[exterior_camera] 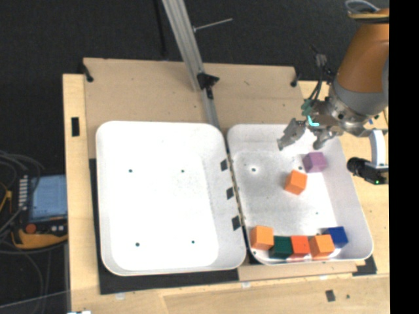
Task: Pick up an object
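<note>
Purple catches me first: a small purple block [315, 161] lies in the right bin [340, 195], near its far right side, just below my hand [306, 135]. My hand hangs over the far part of that bin, its two fingers spread apart with nothing between them; the left finger [290, 136] points down toward the bin floor and the other one sits close above the purple block. Whether that finger touches the block I cannot tell from this slant.

A little nearer the middle of the same bin lies an orange block [296, 182], tilted on a corner, apart from the purple one. Along the near wall of the bin runs a row of blocks pressed side by side: an orange cube [262, 236] at the left end, then a dark green block [282, 246], another orange block [300, 244], a third orange one [321, 244], and a blue block [336, 235] at the right end.

The left bin [111, 195] sits against the right one, the two joined along their inner walls by small dark clips. Both rest on the pale wooden tabletop [144, 84]. A grey metal rail [185, 34] slants from the far edge down to the gap between the bins. My arm [363, 64], orange above the grey wrist, comes in from the right.
</note>
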Available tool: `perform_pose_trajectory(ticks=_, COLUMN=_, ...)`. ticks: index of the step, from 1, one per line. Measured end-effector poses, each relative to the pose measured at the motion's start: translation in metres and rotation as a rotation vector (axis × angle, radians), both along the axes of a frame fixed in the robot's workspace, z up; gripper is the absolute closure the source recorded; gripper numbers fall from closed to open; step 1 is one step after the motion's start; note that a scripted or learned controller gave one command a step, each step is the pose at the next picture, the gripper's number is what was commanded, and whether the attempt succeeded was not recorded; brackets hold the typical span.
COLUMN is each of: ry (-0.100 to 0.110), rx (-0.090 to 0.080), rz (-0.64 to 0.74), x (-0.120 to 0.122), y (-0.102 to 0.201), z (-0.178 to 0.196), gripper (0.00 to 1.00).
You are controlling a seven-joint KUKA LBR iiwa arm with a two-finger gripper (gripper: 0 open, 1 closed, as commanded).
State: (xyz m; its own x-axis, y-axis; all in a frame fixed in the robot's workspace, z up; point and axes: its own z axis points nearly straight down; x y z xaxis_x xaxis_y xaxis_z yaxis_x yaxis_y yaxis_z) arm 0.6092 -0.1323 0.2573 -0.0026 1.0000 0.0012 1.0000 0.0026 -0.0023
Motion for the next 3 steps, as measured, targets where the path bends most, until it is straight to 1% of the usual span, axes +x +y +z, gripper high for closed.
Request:
perform_pose_trajectory(ticks=1, ry=-0.003, rx=0.000, rz=0.000, x=0.001, y=0.000, z=0.001, gripper=0.00)
perform_pose_trajectory(ticks=2, ry=0.002, rx=-0.003, rz=-0.005, x=-0.005, y=0.005, z=-0.045, gripper=0.00)
perform_pose_trajectory(ticks=3, ry=0.002, rx=-0.003, rz=-0.006, x=-0.005, y=0.001, z=-0.108, gripper=0.00)
